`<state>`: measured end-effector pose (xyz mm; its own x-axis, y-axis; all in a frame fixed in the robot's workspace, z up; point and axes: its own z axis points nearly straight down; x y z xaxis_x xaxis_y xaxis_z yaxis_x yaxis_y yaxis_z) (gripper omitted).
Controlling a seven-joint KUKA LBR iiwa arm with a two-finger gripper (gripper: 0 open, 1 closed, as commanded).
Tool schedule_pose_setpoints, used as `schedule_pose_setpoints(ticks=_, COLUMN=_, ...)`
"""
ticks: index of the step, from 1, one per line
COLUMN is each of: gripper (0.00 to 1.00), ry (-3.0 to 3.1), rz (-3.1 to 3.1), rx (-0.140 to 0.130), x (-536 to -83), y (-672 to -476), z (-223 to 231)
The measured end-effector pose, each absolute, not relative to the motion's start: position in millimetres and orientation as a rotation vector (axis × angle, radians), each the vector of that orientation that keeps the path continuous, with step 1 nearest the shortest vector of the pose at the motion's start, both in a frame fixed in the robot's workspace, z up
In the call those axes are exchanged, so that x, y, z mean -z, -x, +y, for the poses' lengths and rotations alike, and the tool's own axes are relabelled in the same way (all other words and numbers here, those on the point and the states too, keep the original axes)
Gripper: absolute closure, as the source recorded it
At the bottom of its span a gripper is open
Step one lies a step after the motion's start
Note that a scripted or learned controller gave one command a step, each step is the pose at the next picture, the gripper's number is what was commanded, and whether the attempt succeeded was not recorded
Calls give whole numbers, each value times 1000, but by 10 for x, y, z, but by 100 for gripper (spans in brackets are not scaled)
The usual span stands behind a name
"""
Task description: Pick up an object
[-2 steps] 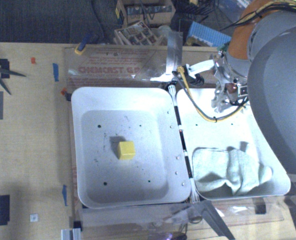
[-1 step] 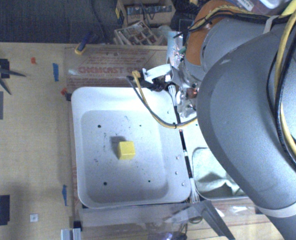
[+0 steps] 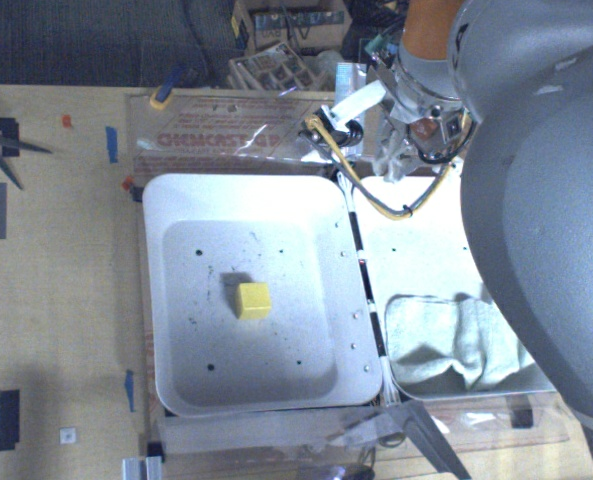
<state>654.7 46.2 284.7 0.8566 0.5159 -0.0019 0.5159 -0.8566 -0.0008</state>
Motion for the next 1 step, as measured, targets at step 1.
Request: schedule_pose_setpoints(ticks=1, gripper=100, ry=3126, rz=-306, rx=-1, x=-2562, y=-6383, z=544)
